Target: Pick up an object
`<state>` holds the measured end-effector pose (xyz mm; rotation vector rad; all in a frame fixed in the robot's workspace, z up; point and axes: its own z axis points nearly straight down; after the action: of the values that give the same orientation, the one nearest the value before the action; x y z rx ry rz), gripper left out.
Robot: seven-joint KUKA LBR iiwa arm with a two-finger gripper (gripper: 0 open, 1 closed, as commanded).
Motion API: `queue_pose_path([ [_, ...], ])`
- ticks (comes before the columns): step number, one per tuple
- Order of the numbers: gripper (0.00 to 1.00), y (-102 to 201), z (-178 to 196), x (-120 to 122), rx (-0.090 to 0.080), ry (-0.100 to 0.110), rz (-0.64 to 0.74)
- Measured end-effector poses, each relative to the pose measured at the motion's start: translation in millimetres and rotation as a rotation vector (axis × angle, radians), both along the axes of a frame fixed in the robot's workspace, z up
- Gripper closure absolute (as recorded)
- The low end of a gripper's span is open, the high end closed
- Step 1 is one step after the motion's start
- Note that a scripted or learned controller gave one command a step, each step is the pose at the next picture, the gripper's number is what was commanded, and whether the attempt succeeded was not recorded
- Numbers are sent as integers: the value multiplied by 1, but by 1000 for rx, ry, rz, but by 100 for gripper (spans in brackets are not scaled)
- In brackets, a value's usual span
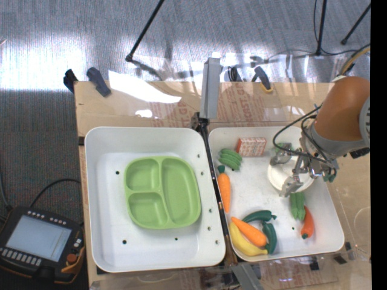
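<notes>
While the end effector (294, 177) hangs over the white bowl (284, 179) at 3 o'clock in the right bin (275, 255), whether it is apart or together cannot be told, and nothing is seen clamped in it. Around the bowl lie a small box (251, 146) at 10 o'clock, green pods (230, 158), a carrot (224, 191), a green bean (297, 205), and a second carrot (308, 223). At 6 o'clock sit a banana (244, 242), another carrot (250, 232), and dark peppers (264, 222). A green divided plate (162, 192) occupies the left bin (100, 210). Cables and the wrist partly cover the bowl on the surface.
</notes>
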<state>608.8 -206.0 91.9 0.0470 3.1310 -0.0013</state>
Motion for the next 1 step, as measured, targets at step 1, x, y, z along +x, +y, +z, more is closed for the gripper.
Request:
queue_pose_path([
  [1, 0, -1, -1, -50, 4, 4, -20],
])
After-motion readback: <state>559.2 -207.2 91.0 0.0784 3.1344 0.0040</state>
